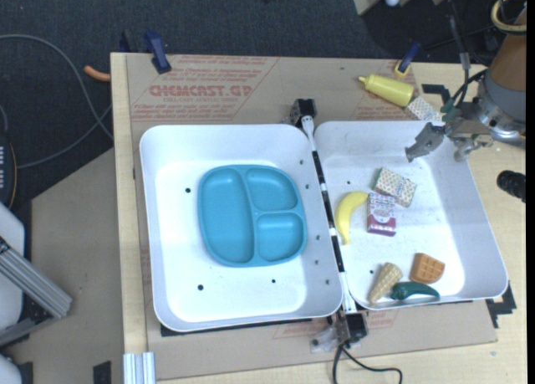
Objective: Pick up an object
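The right bin [468, 207] holds several small things: a yellow banana [348, 212], a tan patterned packet [394, 186], a purple-and-white carton [383, 213], a waffle-cone piece [384, 280], an orange waffle [427, 268] and a dark green piece [415, 292]. My gripper [441, 145] hangs over the bin's far right part, up and to the right of the tan packet. Its two fingers stand spread apart with nothing between them.
The left bin [167, 207] bears a blue three-compartment plate [251, 213]. A yellow bottle [388, 88] lies on the cardboard behind the right bin. The arm [501, 81] comes in from the upper right. A black divider [322, 198] runs between the bins.
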Controlling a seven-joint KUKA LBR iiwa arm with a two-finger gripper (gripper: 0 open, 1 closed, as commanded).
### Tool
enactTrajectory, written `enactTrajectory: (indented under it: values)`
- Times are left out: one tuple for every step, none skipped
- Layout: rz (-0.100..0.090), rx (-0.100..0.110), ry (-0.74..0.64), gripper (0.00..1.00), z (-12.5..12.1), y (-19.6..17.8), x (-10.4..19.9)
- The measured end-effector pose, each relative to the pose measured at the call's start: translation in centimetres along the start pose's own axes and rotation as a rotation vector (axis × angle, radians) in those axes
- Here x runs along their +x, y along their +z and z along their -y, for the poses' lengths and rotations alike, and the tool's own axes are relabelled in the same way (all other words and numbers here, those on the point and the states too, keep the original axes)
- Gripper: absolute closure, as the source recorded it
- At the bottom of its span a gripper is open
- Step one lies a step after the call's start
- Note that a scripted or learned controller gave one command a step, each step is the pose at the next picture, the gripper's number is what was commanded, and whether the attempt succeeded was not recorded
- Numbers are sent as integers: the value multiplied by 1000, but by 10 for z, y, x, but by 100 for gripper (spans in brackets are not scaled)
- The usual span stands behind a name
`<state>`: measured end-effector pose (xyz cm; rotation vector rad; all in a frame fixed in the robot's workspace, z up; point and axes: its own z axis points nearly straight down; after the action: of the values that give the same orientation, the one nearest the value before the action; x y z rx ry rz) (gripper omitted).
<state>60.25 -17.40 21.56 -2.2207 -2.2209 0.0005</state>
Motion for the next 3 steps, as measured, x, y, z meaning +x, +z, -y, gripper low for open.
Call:
enactTrajectory:
  values:
    - [1,-9,-2,0,-8,127,68]
    - [5,-11,-2,0,-61,126,24]
    - [3,-5,0,0,-65,64,-15]
